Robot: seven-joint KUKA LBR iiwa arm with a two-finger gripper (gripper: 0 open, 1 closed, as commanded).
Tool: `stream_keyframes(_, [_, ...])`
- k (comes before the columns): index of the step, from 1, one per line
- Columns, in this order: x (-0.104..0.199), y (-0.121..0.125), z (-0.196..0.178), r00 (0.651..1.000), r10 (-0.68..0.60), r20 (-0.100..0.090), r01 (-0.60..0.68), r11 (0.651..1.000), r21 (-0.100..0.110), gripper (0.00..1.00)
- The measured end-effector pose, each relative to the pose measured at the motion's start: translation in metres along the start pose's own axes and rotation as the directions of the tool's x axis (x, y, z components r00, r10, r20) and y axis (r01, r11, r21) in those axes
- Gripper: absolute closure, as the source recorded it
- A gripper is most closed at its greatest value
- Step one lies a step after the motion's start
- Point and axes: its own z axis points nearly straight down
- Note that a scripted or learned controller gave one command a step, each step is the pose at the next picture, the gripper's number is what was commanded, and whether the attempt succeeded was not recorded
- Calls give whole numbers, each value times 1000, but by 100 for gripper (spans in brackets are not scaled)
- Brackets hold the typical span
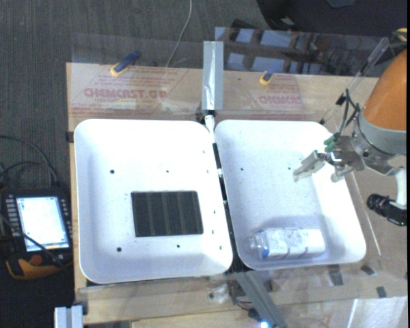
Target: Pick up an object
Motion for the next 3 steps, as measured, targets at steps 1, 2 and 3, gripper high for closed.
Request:
stream_keyframes(1, [-14, -47, -94, 990, 141, 3, -141, 990, -2, 0])
stream_keyframes(2, [-43, -46, -204, 993, 119, 4, -119, 993, -4, 0])
stream_keyframes(3, [-45, -44, -203, 980, 201, 2, -201, 980, -2, 0])
